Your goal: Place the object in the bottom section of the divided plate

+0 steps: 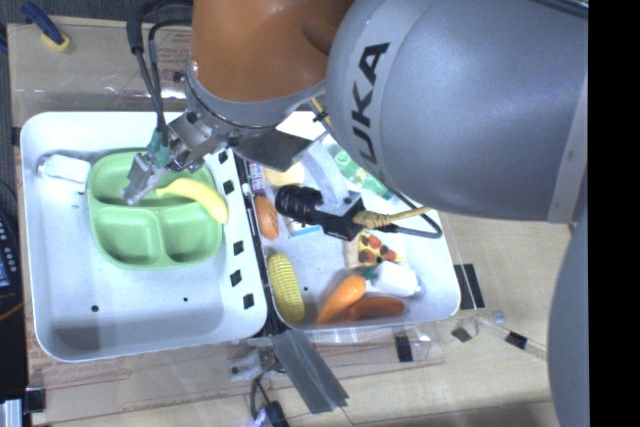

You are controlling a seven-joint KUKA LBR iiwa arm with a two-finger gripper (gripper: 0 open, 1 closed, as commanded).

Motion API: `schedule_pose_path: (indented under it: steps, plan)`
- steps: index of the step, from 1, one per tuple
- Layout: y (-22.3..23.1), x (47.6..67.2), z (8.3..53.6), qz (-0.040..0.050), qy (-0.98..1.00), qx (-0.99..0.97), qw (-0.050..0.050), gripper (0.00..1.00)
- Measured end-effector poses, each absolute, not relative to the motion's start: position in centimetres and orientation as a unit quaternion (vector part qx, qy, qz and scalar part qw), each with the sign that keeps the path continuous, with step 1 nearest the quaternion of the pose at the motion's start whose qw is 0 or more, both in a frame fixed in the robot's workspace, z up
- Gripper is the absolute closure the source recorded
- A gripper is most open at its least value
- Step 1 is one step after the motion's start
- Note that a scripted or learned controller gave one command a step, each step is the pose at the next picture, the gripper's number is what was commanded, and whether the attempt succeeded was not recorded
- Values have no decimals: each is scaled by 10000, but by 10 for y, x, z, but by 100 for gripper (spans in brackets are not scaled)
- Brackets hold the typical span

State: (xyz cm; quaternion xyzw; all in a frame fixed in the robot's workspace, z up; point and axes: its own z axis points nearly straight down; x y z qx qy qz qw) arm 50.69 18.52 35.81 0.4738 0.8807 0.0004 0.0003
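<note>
A green divided plate (150,250) lies in the left white bin (130,330), with one wide section at the far side and two smaller ones nearer the camera. A yellow banana (200,196) rests on the plate's right part, curving from the wide far section toward the right rim. My gripper (138,185) points down into the far section, its tip just left of the banana's end. The view does not show whether it touches the banana. The arm's big orange and grey body covers the space above both bins.
A white block (62,168) lies in the left bin beside the plate's far left corner. The right bin (440,300) holds a corn cob (283,283), a carrot (343,293), a sausage (265,215), a red piece (378,308) and other toy foods.
</note>
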Motion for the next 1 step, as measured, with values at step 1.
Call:
schedule_pose_path:
  steps: [1]
  plan:
    - [185,507,358,0,8807,4737,2,0]
